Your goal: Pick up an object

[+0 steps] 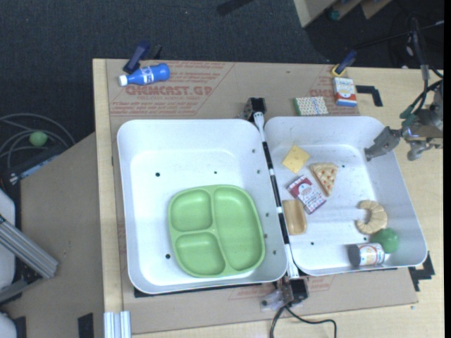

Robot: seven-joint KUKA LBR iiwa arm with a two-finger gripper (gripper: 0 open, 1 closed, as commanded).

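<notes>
The right bin [405, 189] holds several small items: a yellow cheese wedge [295, 158], a pizza slice [325, 177], a red packet [306, 193], a tan bread piece [294, 217], a croissant [371, 217], a green ball [386, 240] and a small can [366, 255] lying on its side. My gripper [396, 148] hangs over the bin's far right corner, above the rim. Its two fingers are spread open with nothing between them. The nearest items, the pizza slice and the croissant, lie well to its left and below it.
The left bin [141, 153] holds a green divided plate [215, 229]. On the bench behind the bins lie a blue bottle [144, 74], a patterned card [311, 105] and a small box [344, 91]. A divider rail [271, 182] runs between the bins.
</notes>
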